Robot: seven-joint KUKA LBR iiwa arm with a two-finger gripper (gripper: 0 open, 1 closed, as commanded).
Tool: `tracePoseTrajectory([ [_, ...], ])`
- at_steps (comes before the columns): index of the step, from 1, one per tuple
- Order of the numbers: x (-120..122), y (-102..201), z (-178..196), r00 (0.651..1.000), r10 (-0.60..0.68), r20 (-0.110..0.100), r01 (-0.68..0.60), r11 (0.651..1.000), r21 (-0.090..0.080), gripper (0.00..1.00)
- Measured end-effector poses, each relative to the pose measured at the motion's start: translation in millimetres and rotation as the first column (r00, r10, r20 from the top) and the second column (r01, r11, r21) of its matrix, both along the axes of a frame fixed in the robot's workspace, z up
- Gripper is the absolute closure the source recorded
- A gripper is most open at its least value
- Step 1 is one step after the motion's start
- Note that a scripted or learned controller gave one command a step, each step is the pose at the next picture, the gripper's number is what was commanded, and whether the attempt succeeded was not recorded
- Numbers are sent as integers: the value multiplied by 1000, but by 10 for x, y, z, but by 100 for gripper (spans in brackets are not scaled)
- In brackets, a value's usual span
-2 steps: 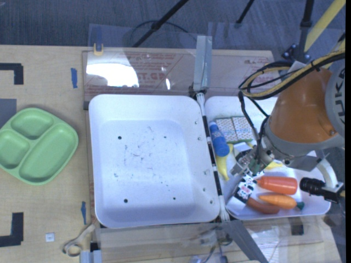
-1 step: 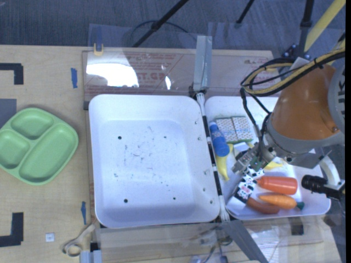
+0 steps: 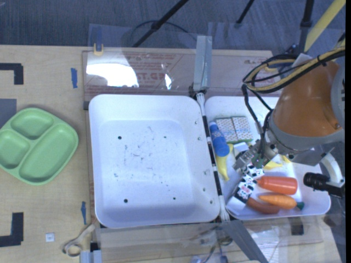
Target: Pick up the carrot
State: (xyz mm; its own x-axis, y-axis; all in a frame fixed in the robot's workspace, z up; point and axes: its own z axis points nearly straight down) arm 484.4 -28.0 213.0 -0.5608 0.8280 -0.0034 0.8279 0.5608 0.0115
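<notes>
Arm's orange band hides much of the right bin (image 3: 315, 208). Tool (image 3: 253, 159) sits low over that bin's clutter; can't tell its opening or whether it touches anything. Carrot (image 3: 281, 201) lies near the front edge, just below a red-orange piece (image 3: 278, 184), beside a brown sausage shape (image 3: 261, 206). Blue bottle (image 3: 218, 141) and banana (image 3: 222, 164) along the divider. Left bin (image 3: 104, 114): scuff marks. Green plate (image 3: 36, 145) on the table (image 3: 49, 64).
</notes>
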Motion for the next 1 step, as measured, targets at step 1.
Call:
tracePoseTrajectory([
  [1,-10,89,-292,995,-98,-13,98,995,-2,100],
])
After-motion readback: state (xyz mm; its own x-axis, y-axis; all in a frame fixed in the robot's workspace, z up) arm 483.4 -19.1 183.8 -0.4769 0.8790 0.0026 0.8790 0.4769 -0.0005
